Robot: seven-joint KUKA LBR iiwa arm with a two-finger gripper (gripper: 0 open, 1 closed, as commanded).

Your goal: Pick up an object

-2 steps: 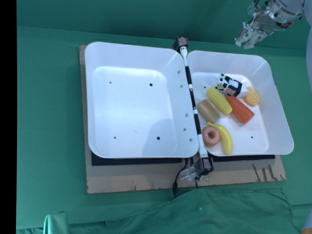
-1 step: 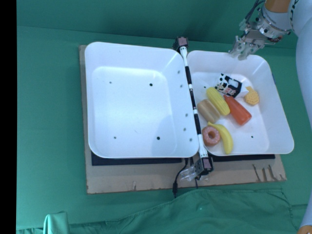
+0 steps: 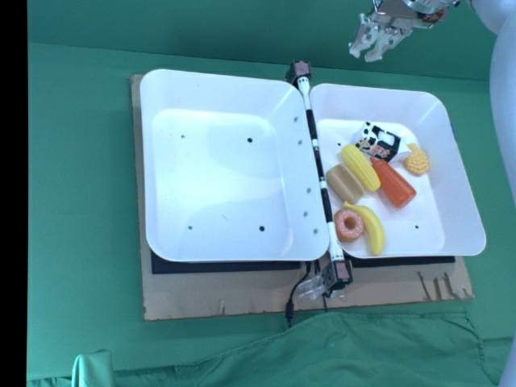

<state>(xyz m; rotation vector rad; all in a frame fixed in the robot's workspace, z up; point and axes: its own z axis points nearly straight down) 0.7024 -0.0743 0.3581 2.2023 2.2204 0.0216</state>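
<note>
The right bin (image 3: 451, 147) holds several toy foods: a corn cob (image 3: 360, 167), an orange carrot-like piece (image 3: 393, 183), a brown bun (image 3: 344, 184), a pink donut (image 3: 350, 224), a banana (image 3: 372, 229), a small yellow piece (image 3: 417, 162) and a black-and-white item (image 3: 377, 142). My gripper (image 3: 372, 44) hangs high above the bin's far edge, beyond the objects. Its fingers are spread apart with nothing between them.
The left bin (image 3: 222, 168) lies beside the right one, with a black-and-white divider bar (image 3: 316, 164) between them. Both rest on a cardboard sheet (image 3: 242, 297) on green cloth. The grey arm (image 3: 504, 71) runs down the right side.
</note>
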